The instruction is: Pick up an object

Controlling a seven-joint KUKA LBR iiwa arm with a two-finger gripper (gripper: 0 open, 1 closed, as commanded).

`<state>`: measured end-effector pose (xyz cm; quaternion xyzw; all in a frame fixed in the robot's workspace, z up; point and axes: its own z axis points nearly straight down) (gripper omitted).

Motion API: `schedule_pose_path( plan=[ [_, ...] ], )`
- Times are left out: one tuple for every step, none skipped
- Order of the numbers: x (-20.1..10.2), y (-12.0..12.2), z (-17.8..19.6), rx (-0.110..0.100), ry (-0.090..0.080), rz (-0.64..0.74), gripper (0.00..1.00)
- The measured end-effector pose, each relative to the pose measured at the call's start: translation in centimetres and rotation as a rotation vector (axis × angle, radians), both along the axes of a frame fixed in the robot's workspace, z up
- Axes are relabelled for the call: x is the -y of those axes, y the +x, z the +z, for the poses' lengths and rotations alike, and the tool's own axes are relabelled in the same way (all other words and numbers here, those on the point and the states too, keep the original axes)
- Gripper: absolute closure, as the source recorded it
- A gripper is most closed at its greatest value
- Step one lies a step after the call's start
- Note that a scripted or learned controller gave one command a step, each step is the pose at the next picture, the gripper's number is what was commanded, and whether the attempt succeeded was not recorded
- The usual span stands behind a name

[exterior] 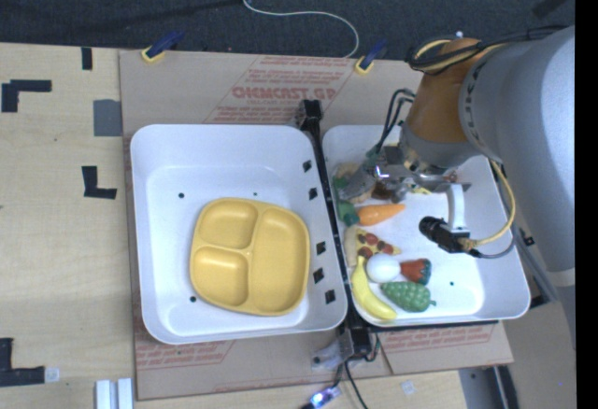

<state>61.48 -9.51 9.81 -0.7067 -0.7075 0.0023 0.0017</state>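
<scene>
- From above, we see the grey arm [523, 118], orange band [439, 108] above its wrist, reaching in from the right over the right white bin [486, 300] on the desk [56, 211].
- Its hand [391, 176] sits low over the upper left part of that bin, just above a toy carrot [381, 212]; we cannot tell how far the hand is parted, nor whether it has hold of anything.
- The things to pick lie in the left half of the right bin: the carrot lies across the bin, orange with a green end toward the divider.
- Below the carrot we see a small cluster of brown pieces [372, 240], then a white egg [381, 268] with a red and green item [417, 269] just beside it on the right.
- A green bunch of grapes [407, 296] lies near the bin's front edge, touching a yellow banana [366, 290] that curves along the left wall.
- More small items sit packed under and beside the hand near the bin's upper left corner; they are too crowded for us to name.
- The left white bin [159, 155] holds a yellow divided plate [250, 255], three compartments facing up, well apart from the arm.
- Both bins rest on a sheet of brown cardboard [280, 90], and a white cable [280, 10] loops across the dark floor beyond it.
</scene>
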Motion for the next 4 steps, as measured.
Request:
schedule_pose_path(
  plan=[
    [0.0, 0.0, -1.3, 0.006, -0.002, 0.0, 0.0],
    [-0.1, 0.1, -0.2, 0.005, 0.001, 0.0, 1.0],
    [0.1, -0.1, 6.0, 0.009, 0.0, 0.0, 1.0],
    [0.4, -0.7, 12.0, 0.01, 0.0, 0.0, 1.0]
  ],
)
